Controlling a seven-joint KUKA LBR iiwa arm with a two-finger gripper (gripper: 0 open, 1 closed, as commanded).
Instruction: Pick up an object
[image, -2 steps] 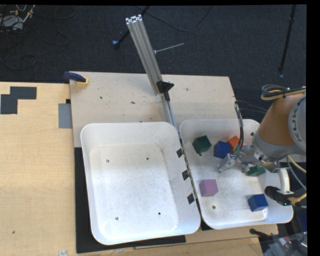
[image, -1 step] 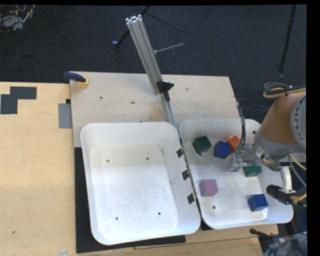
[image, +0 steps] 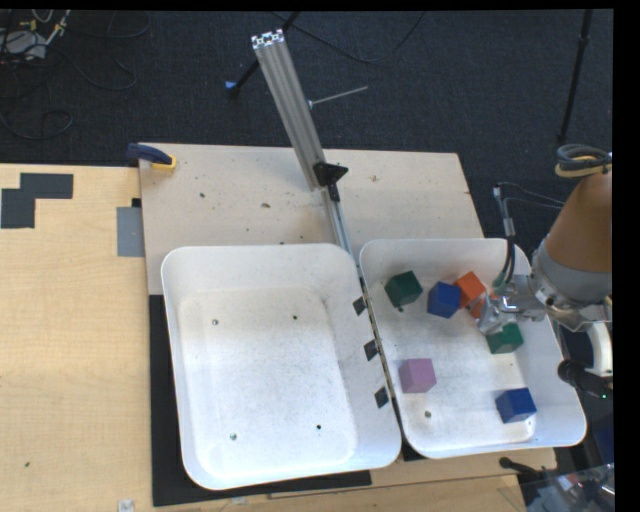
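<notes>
Pale wooden bench on dark carpet, two shallow white plastic bins (image: 270, 470) side by side.
The two-finger gripper (image: 492, 318) hangs low in the right bin, just beside a small green block (image: 505, 338); whether it is open or clamped I cannot tell. The block looks light, rigid, smooth-faced: best pinched across opposite flat sides.

I've just got the one fixed camera here — mounted above the pale wooden bench (image: 400, 190), looking down at a slant from fairly far back, both shallow white plastic bins (image: 190, 290) in frame — arm side on its right.
</notes>
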